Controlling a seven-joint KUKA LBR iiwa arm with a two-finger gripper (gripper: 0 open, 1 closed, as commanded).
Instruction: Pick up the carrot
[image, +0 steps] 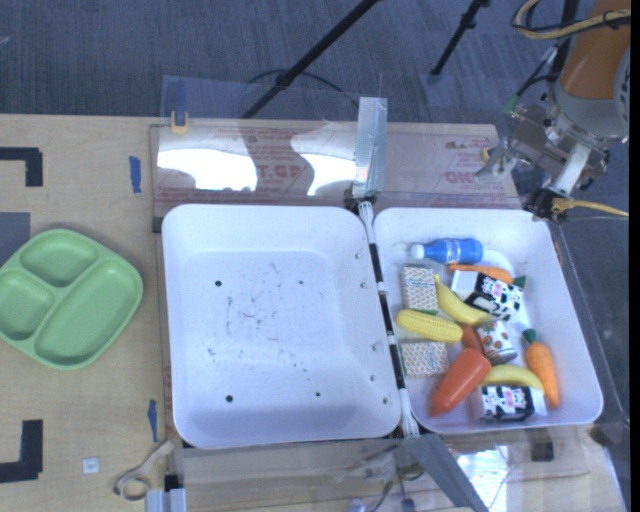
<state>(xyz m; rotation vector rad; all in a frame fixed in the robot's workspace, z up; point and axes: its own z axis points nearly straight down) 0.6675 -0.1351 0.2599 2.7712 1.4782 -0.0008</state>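
Though seen clearly enough at the wrist, cannot tell gripper (532, 158) state, spread or pressed together. Found raised over the far right corner of the right bin (578, 330), well apart from the contents.

Located carrot (541, 372) near that bin's right wall, towards the near end, green top pointing to the far side, just beside a yellow banana (515, 377) and a cow-patterned carton (505, 402).

Noted, left of these, a larger orange piece (460, 382), possibly a second carrot; too blurred to confirm.

Recorded beyond: corn cob (430, 325), second banana (462, 305), second cow-patterned carton (497, 293), blue bottle (447, 250) at the far end.

Left bin (270, 250): scuffed white floor.

Logged green divided plate (65, 297) on the bench at far left, well apart from both bins.
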